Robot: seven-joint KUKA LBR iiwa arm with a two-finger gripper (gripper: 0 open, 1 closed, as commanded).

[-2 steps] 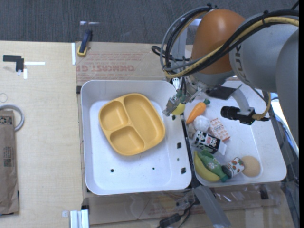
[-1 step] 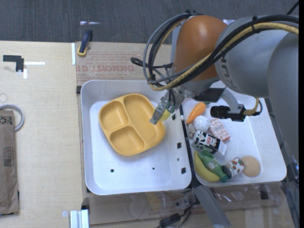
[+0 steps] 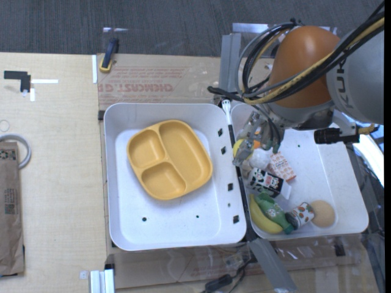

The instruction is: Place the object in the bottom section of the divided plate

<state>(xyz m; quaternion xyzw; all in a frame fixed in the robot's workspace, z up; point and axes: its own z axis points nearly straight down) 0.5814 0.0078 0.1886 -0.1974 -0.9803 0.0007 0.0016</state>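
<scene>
A yellow divided plate (image 3: 170,159) with three sections lies in the left white bin (image 3: 122,224); nothing lies in its sections. My gripper (image 3: 255,140) hangs under the orange-banded wrist (image 3: 303,63) at the left edge of the right bin (image 3: 342,182). It sits low over a cluster of small toys: a yellow piece (image 3: 239,147), a white piece (image 3: 260,159) and a small red-and-white carton (image 3: 283,167). I cannot make out whether anything is between the gripper's tips.
More toys lie nearer the front of the right bin: a black-and-white cow-print carton (image 3: 266,182), a banana (image 3: 263,220), a green item (image 3: 272,206), a small can (image 3: 302,215) and a tan egg (image 3: 323,213). A paper bag (image 3: 9,200) lies at the far left.
</scene>
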